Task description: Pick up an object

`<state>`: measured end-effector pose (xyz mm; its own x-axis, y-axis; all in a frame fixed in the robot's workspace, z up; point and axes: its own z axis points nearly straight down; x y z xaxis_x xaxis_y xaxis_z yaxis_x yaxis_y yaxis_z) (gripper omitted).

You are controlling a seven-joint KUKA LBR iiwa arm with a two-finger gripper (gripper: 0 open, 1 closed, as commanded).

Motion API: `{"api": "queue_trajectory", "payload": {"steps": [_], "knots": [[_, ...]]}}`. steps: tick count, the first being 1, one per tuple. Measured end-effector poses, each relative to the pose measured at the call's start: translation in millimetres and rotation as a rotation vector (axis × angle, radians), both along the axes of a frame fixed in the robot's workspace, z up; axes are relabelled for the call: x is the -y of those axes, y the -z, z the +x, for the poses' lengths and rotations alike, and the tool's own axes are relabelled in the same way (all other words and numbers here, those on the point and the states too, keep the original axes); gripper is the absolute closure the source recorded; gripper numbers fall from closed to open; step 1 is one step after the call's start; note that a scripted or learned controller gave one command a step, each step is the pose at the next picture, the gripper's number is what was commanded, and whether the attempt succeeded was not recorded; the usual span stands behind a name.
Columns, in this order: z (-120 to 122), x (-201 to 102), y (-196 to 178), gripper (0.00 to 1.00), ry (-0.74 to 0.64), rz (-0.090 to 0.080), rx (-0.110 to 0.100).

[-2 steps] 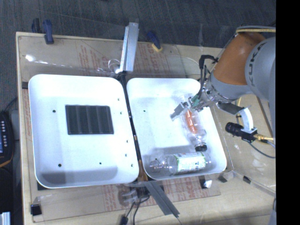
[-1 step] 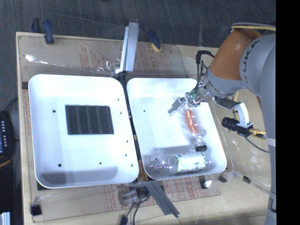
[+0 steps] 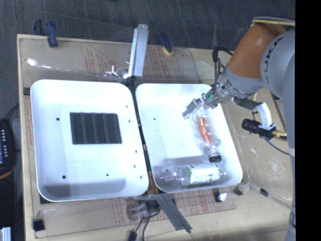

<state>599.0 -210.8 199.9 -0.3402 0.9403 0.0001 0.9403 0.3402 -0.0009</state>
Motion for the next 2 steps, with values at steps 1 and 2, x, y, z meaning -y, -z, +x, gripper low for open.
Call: {"api": "queue_trajectory", "payload": {"steps": [1, 2], "knots": [[2, -47, 37, 0.00, -0.083, 0.001, -0.002], [6, -1, 10, 0.00, -0.073, 0.000, 0.000]]}}
